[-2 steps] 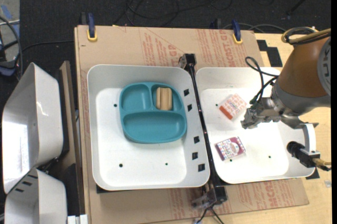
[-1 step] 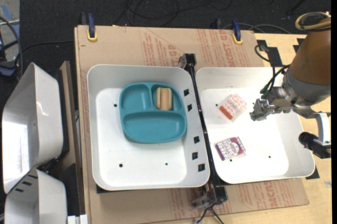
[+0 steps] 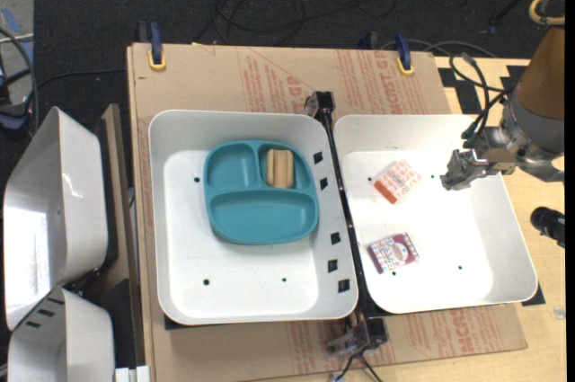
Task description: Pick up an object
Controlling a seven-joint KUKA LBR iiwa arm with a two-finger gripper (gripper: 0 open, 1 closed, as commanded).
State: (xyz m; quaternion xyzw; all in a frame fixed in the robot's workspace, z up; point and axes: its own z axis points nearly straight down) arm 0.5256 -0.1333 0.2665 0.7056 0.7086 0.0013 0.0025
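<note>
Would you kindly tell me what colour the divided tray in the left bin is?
Teal blue; the divided tray shows clearly in the camera view.

1 fixed camera looks down at a slant from above the near edge of the brown cardboard-topped table (image 3: 269, 75), far enough back to frame both shallow white plastic bins (image 3: 171, 218) side by side, with dark cabled floor beyond.
</note>
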